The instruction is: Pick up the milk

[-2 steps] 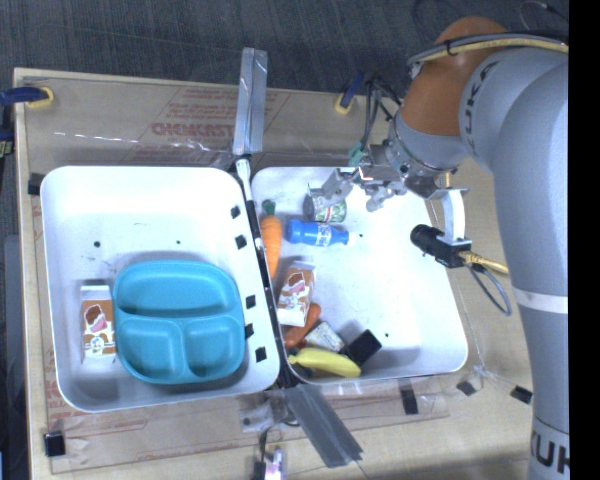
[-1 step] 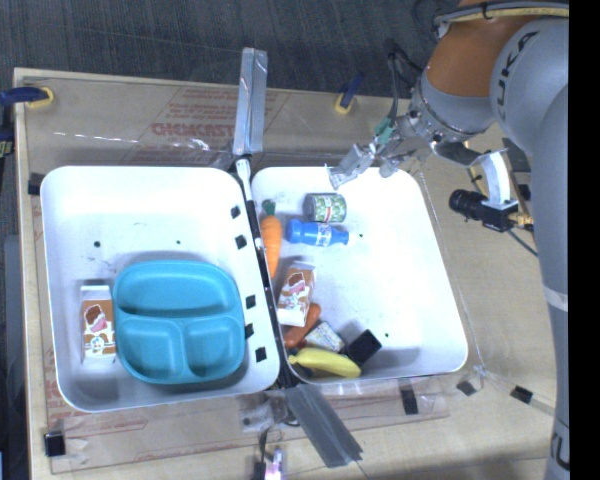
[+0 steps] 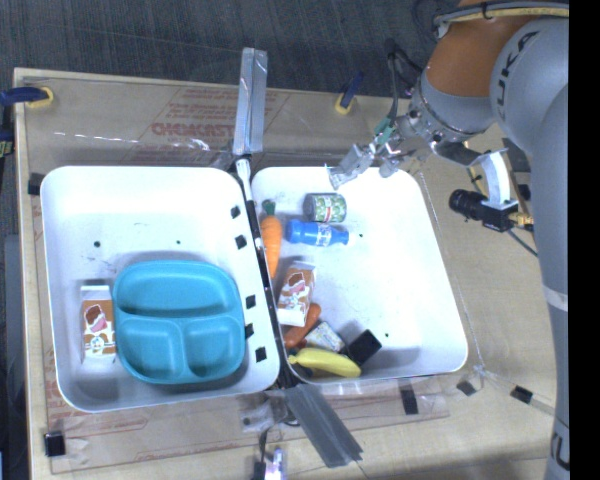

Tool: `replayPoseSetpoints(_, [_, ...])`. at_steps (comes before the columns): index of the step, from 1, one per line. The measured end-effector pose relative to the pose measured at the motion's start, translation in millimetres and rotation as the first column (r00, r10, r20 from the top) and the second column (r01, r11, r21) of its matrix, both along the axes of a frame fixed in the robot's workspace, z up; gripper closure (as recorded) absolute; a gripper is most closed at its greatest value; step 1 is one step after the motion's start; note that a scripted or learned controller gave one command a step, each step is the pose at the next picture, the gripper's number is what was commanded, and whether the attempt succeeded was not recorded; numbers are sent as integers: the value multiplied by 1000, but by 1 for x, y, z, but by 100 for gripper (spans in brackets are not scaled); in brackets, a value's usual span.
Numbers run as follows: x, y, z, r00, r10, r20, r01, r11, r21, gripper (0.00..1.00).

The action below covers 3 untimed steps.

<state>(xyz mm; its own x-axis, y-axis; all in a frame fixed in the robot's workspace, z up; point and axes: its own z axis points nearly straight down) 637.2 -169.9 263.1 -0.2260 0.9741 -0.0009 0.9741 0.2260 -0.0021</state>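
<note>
Milk carton (image 3: 296, 295) leans on divider in right bin (image 3: 420, 268), approx 7 o'clock from gripper (image 3: 352, 167), which hovers w/ nothing held; can't tell its state.

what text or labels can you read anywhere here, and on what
"KUKA" stands in part on the grey arm, at the top right.
Red print on the bench board behind the bins is reversed and too faint to read.
Labels on both milk cartons, the can and the blue bottle are too small.
</note>
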Motion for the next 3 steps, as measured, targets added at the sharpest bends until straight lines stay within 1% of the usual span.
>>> replayPoseSetpoints(1, [-7,-5,4,960,281,-3,-281,960,3,0])
replayPoseSetpoints(2, [14,8,-93,921,389,-1,-389,921,3,0])
replayPoseSetpoints(3, [19,49,-153,890,457,6,-457,890,-8,0])
